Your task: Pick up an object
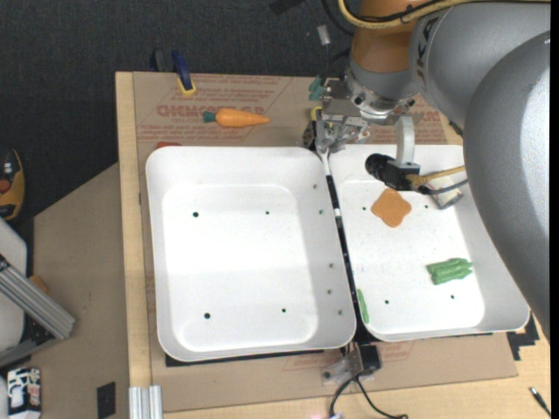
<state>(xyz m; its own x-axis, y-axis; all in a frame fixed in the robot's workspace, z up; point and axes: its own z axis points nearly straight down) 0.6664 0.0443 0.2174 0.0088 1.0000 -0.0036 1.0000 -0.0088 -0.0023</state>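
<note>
My gripper hangs at the back of the bench, over the far end of the ridge where the two bins meet. In the right bin lies an orange flat piece, well in front of and to the right of the gripper. A green object rests nearer the front right of that bin. A toy carrot lies on the cardboard behind the left bin, to the gripper's left. Nothing shows between the fingers.
A blue and yellow clamp stands at the cardboard's back left edge. A thin green strip lies along the right bin's left wall near the front. The arm's grey bulk covers the right bin's far right side.
</note>
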